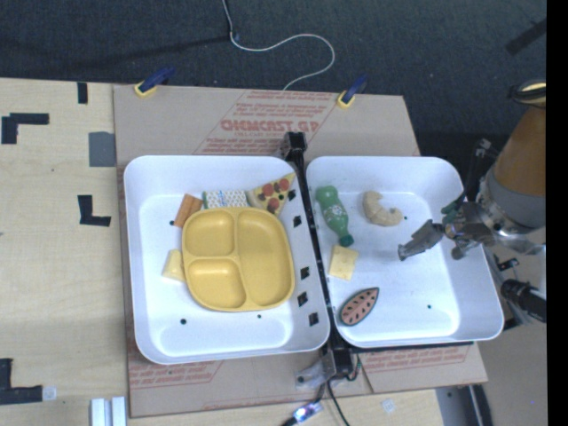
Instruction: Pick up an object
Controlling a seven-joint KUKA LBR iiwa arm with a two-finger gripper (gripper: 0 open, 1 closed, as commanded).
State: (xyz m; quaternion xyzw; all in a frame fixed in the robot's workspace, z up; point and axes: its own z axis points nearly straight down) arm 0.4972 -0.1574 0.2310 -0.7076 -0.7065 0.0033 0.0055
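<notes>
- Gripper (424,240) hangs over the right bin (470,327), fingers spread, gripping nothing
- Croissant (381,209) lies near it; green bottle (333,214) rests by the divider

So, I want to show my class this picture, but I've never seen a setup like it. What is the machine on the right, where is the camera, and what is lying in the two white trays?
The picture comes from one camera fixed above a bench, looking down at a slant. The machine on the right is a robot arm, grey with an orange band; the dark part at its end is its gripper, which hangs over the right bin and holds nothing.

The right bin contains a green bottle, a pale croissant-shaped toy, a yellow cheese-like block and a watermelon slice.

The left bin holds a yellow divided plate, with small toy food pieces tucked around its edges. Both bins sit on a cardboard sheet.

The job is simply to pick up one object; none is lifted yet.
</notes>
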